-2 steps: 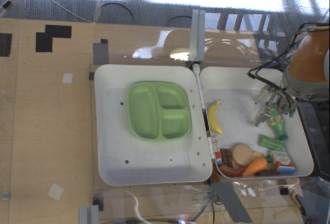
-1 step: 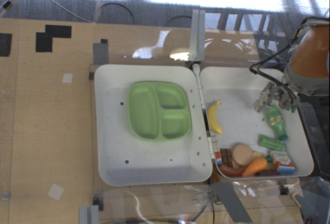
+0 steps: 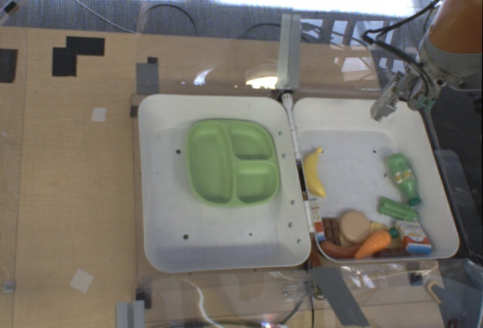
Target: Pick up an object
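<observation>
Wooden bench [image 3: 68, 191] with black marks at upper left; bright striped floor beyond its far edge; two white bins side by side at centre. Left bin [image 3: 162, 243] holds a green divided plate [image 3: 231, 161], lying flat, near the bin's middle. Right bin [image 3: 355, 134]: a banana [image 3: 314, 172] lies just beside the divider wall; toys are clustered in the near right corner: a round tan piece [image 3: 355, 227], an orange carrot [image 3: 372, 245] touching it, a green bottle [image 3: 402, 179] near the right wall, a small green piece [image 3: 398, 209] below it, a small carton [image 3: 413, 237] in the corner. Gripper [image 3: 386, 103] hangs over the far right corner of the right bin, well apart from the toys; nothing seen in it; cannot tell its opening. Orange band [image 3: 456, 13] above.
</observation>
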